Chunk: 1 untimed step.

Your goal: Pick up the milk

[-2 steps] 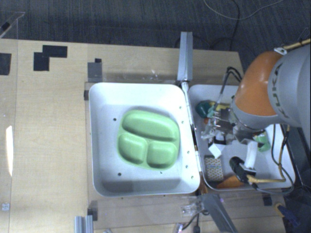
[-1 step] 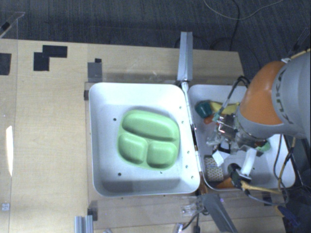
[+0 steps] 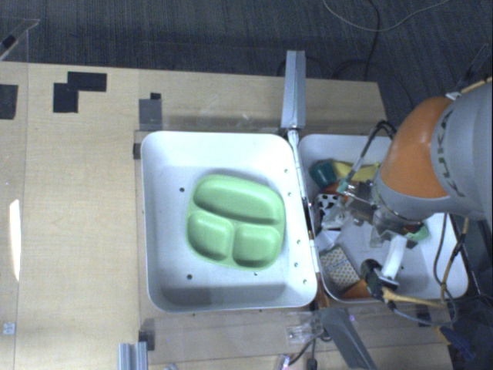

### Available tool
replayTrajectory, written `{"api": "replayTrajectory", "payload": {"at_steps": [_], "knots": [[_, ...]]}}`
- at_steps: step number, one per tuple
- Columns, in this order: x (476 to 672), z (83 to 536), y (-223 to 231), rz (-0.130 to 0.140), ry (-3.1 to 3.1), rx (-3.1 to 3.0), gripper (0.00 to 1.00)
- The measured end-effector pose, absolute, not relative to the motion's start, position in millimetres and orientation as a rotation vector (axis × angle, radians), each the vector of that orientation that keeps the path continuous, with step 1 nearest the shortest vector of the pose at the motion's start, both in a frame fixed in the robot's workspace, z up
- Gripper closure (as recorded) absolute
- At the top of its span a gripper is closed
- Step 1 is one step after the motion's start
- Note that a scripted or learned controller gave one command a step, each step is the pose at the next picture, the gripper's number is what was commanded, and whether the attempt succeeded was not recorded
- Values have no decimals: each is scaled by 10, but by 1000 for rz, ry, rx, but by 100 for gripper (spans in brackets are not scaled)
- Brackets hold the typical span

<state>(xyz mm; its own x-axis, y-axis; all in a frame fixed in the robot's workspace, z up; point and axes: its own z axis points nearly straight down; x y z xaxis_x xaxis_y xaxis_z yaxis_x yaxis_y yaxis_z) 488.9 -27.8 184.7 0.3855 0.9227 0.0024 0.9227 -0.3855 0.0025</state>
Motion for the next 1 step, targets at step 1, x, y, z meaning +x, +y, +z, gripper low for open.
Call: {"api": "replayTrajectory", "payload": {"at_steps": [1], "knots": [[5927, 1849, -217, 4, 1718, 2627, 0]]}}
